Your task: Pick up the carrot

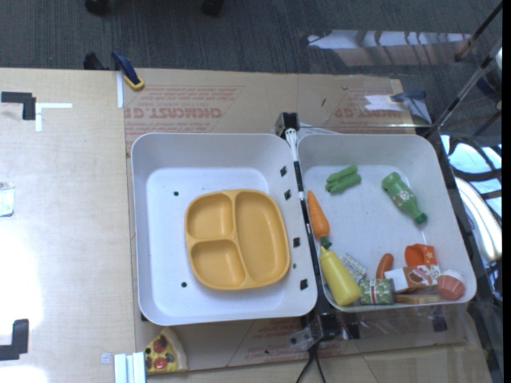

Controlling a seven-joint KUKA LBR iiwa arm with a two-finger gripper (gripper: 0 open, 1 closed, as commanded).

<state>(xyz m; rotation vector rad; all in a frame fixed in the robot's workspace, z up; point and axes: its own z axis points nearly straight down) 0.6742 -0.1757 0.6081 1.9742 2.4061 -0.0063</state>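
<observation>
one carrot point(318, 215) (right bin point(447, 183)), one plate point(237, 238)

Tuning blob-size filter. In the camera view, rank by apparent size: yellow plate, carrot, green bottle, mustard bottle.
1. yellow plate, largest by far
2. mustard bottle
3. green bottle and carrot: too alike to rank; the carrot lies against the bin wall.

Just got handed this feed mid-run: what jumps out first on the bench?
The yellow divided plate stands out most, lying in the middle of the left bin. Next the eye goes to the right bin, where toy food crowds the near edge: a yellow bottle and small packets. The carrot lies against that bin's left wall, with a green bottle and green pods farther back.
</observation>
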